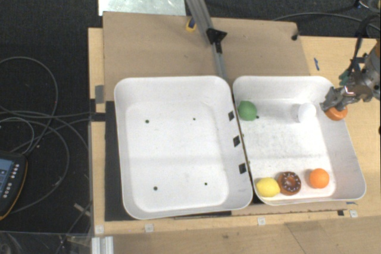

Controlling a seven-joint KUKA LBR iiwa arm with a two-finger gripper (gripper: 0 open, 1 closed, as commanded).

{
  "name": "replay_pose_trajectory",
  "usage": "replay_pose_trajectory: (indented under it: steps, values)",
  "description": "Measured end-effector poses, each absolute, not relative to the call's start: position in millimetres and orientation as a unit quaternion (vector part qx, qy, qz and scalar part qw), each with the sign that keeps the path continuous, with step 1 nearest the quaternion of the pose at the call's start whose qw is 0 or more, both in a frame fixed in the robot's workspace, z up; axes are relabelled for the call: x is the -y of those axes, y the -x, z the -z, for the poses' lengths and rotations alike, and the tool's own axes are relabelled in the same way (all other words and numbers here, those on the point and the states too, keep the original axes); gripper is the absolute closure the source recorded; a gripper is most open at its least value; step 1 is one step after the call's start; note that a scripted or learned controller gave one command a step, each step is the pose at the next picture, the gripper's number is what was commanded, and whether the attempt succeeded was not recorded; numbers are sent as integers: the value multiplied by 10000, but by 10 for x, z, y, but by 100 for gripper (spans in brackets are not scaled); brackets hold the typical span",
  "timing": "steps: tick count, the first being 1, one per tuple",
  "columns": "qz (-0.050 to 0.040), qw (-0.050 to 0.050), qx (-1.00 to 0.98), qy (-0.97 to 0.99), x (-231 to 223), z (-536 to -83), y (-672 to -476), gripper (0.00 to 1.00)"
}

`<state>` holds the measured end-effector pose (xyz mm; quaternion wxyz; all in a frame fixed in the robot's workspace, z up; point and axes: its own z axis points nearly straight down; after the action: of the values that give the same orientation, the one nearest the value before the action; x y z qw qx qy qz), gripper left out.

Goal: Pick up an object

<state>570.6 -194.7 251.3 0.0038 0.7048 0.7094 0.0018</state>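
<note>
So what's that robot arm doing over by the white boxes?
It is trying to pick something up. Its gripper is at the far right edge of the right bin, right at a small orange thing; whether it has a grip on it is hard to tell. A green ball, a clear cup on its side, a yellow lemon, a brown donut and an orange ball lie in that bin.

Bins matt white plastic; bench bare wood, smooth; floor dark rough carpet.
</note>
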Motion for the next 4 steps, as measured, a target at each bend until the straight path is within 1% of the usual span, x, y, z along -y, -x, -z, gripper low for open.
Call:
replay_pose_trajectory:
  steps: [1,2,3,4]
  values:
    - [-11,-3,-7106,-7036,1428,-2585,-5589,100]
    - [-8,-13,-7107,-7035,868,-2508,-5429,100]
    - [-9,-14,-7113,-7029,252,-2490,-5312,100]
    - [-8,-13,-7109,-7033,-288,-2344,-5270,100]
